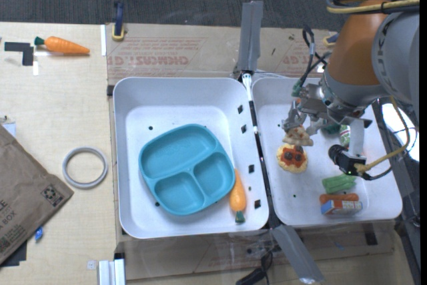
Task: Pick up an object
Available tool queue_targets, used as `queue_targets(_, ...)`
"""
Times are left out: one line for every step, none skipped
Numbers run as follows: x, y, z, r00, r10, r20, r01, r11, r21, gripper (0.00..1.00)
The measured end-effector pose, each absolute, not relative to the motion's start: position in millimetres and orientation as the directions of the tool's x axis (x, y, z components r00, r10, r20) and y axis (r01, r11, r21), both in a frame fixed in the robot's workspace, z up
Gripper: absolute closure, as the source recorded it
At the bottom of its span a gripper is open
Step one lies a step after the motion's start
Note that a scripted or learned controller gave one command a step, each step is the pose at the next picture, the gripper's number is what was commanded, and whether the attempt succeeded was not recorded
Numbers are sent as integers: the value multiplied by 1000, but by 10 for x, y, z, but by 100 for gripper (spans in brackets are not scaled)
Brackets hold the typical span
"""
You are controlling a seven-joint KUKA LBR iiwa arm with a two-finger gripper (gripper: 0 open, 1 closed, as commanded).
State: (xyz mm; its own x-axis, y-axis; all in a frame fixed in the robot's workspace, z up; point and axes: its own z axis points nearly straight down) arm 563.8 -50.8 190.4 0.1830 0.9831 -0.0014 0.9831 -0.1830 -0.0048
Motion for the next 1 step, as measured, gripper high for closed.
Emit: queue_targets(5211,-280,1907,-12,1000,0,1000,12,-4,100)
